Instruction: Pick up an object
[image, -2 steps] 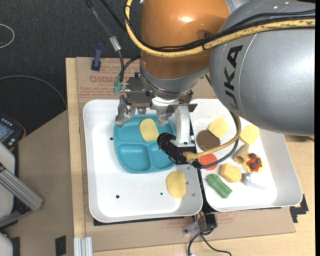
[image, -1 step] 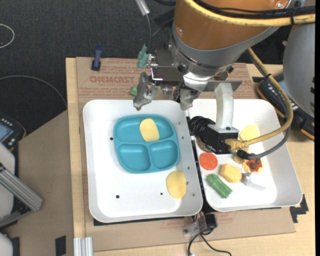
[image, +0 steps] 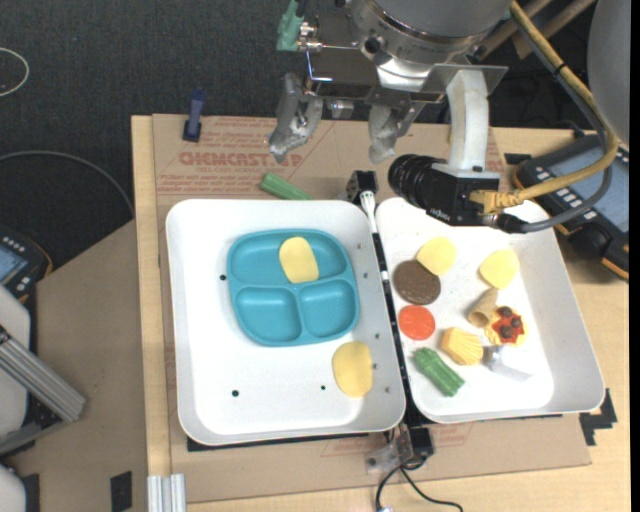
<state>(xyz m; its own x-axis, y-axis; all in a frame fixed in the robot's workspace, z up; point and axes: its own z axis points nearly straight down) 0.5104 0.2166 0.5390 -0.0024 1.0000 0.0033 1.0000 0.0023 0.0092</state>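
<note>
The two-finger metal gripper (image: 335, 135) hangs at the top centre of the frame, fingers spread and nothing between them, above the cardboard beyond both bins. Candidates sit lower down: a yellow oval piece (image: 298, 259) in the turquoise sectioned plastic tray (image: 292, 286), and a crowded cluster in the right white bin (image: 570, 330), including a round brown cookie (image: 416, 282) touching a yellow disc (image: 436, 255). The risk, I'd say: descending into that cluster could nudge neighbours or clip the bin wall.
</note>
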